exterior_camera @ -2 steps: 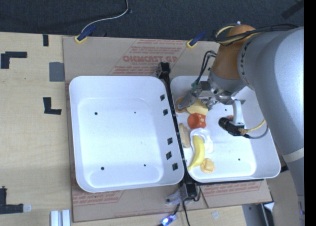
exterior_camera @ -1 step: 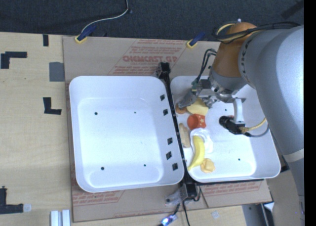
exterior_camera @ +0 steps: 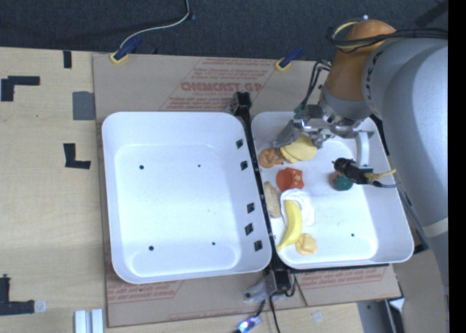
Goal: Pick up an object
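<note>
Reaching in from the right, the grey arm with the orange band point(exterior_camera: 349, 69) holds its two-finger gripper point(exterior_camera: 291, 137) over the far-left corner of the right-hand shallow white bin point(exterior_camera: 364, 226). Whether it is released or clenched cannot be told from this angle. Just below the gripper's tip, touching or nearly so, lies a pale yellow rounded lump point(exterior_camera: 300, 152). A small orange-brown piece point(exterior_camera: 269, 157) sits right beside it, against the wall shared with the left-hand shallow white bin point(exterior_camera: 175, 200). Toward the front come a red chunk point(exterior_camera: 290, 178), a tan elongated piece point(exterior_camera: 272, 199) hugging the shared wall, a yellow banana point(exterior_camera: 291, 226) lying partly on a white rounded thing point(exterior_camera: 306, 208), and a small orange-yellow chunk point(exterior_camera: 306, 244) near the front rim. A teal ball point(exterior_camera: 342, 183) sits apart toward the right side. That makes eight loose things, one of each, crowded along this bin's left side, while bare white floor spreads over its near right part. The two bins stand side by side on a sheet of brown cardboard point(exterior_camera: 196, 84).
</note>
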Controlling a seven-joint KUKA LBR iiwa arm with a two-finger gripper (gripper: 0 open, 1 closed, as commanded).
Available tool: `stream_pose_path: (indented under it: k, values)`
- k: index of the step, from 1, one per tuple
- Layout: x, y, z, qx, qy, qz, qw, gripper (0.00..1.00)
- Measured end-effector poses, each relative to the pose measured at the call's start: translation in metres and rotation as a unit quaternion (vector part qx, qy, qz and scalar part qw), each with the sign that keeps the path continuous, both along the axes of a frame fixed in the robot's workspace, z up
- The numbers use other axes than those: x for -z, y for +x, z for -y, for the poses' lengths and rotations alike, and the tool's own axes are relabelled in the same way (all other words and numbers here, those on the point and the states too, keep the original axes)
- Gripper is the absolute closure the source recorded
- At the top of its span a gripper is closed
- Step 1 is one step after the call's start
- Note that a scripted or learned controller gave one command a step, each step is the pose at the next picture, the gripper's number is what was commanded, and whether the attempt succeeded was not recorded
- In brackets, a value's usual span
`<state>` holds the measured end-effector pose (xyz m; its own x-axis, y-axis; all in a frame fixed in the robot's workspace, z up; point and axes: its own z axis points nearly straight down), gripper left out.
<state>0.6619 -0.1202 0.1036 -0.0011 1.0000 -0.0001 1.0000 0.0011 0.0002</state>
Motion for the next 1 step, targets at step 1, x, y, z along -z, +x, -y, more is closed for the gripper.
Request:
stream_pose_path:
  k: [1]
  values:
    - [-0.086,-0.0284,-0.0752,-0.003,0.0013,0.002,1.0,1.0]
